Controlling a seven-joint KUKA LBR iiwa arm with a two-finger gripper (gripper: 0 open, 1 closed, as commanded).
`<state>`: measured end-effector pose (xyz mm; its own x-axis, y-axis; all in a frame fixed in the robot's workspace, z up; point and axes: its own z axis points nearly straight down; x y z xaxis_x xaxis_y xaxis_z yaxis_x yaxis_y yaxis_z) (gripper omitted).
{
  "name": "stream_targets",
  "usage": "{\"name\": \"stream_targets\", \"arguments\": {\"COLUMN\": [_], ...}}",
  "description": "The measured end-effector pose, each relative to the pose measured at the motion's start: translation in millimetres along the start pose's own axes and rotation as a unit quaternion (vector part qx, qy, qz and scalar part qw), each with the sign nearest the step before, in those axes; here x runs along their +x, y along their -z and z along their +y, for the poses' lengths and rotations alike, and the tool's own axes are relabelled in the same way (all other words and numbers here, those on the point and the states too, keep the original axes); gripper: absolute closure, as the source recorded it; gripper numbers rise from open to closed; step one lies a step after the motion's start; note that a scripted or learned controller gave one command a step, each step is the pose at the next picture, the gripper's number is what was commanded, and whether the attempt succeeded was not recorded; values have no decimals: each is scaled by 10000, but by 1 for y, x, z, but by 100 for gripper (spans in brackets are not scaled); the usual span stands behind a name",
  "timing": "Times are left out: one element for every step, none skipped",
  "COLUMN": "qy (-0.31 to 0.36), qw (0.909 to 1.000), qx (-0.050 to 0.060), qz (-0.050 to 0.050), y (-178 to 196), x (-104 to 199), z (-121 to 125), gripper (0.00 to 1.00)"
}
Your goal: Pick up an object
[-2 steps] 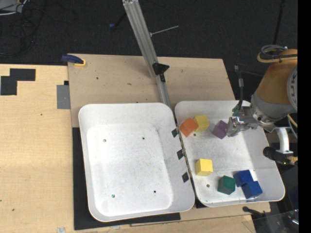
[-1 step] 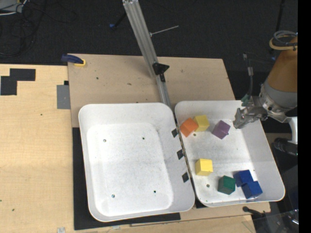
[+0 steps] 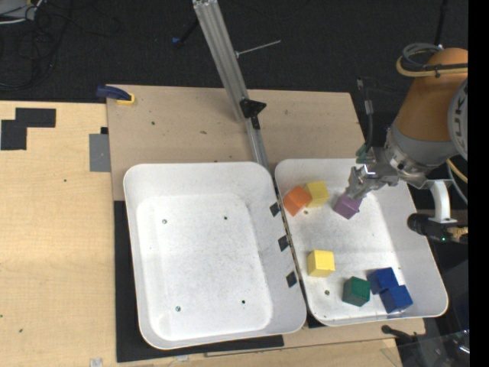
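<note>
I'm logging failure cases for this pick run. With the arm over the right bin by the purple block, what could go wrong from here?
1. The pincer meets the purple block only at its top edge and the block looks tilted, so it could slip out.
2. The orange block and a yellow block lie close to the left; a dropped or swung block might knock them.
3. The block hangs near the middle of the right bin, so a fall would probably land inside.

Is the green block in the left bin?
No, the green block lies in the right bin, next to the blue blocks.
</note>
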<state>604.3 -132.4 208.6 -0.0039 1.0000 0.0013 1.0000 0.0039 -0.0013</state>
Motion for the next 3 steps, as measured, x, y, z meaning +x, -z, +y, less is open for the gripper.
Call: {"name": "stream_targets", "arguments": {"qy": [5, 1, 6], "qw": [10000, 10000, 10000], "qx": [9, 15, 21], "qz": [9, 7, 10], "y": [11, 2, 1], "x": [56, 109, 171], "z": [-9, -12, -16], "gripper": [100, 100, 100]}}
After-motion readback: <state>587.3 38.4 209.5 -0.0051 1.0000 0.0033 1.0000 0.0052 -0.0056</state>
